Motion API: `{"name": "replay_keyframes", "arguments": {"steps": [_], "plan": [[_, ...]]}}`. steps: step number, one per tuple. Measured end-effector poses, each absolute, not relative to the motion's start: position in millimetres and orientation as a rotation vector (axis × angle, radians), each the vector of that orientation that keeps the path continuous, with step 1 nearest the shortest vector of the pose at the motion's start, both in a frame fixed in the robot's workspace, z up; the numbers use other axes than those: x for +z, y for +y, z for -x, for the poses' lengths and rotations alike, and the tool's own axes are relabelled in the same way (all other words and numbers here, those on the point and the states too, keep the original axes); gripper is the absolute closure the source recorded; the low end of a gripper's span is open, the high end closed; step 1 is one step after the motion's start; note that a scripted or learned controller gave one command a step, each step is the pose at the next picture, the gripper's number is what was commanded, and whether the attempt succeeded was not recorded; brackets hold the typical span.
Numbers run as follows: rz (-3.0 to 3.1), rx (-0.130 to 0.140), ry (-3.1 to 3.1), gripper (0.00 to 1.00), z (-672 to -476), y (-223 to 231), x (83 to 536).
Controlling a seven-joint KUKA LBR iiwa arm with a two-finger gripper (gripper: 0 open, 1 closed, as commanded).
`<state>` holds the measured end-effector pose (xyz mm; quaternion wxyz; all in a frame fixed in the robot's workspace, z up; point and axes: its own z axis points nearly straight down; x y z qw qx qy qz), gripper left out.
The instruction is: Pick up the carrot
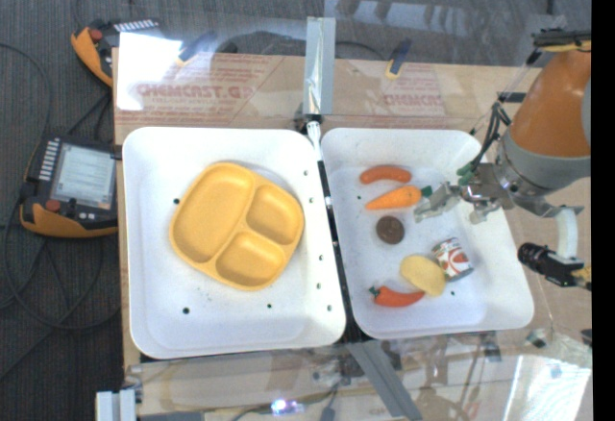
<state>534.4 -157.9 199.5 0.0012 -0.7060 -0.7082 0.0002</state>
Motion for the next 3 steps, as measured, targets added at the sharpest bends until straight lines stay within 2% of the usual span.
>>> {"name": "replay_keyframes", "arguments": {"steps": [1,2,3], "plan": [[2.382,0.003,-2.044,0.0,-611.7,-136.0,128.9],[1.945,-0.003,-2.479,0.0,-624.2,-145.4,89.5],[1.947,-0.009,-2.483,1.0,-626.1,-145.1,99.4]]}}
